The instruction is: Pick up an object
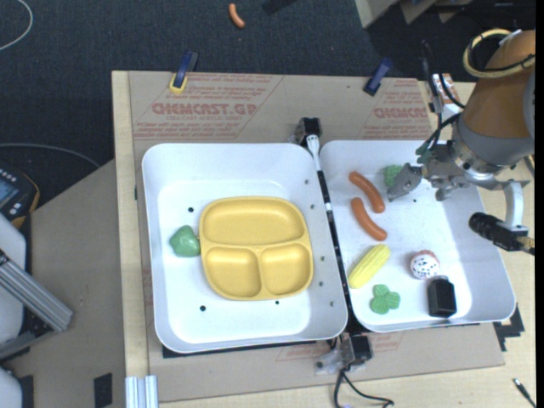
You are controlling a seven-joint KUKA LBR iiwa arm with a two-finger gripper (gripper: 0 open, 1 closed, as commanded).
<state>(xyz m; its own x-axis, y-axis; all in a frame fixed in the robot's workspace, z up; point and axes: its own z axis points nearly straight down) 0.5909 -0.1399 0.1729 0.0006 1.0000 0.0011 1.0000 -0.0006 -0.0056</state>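
My gripper (426, 185) hovers over the far part of the right bin (484, 270), its fingers (405, 184) spread open with nothing between them. A small green toy (392, 175) lies just left of the left finger, close to it. Two orange sausages (366, 190) (369, 220) lie to the left of the gripper. Nearer the front are a yellow corn cob (369, 264), a green leafy toy (385, 299), a white and red ball (423, 264) and a black block (441, 297).
The left bin (161, 194) holds a yellow divided plate (255, 246) and a green toy (184, 241) beside it. A black divider clip (309, 131) sits between the bins. Another black part of the arm (501, 230) reaches over the right bin's right edge.
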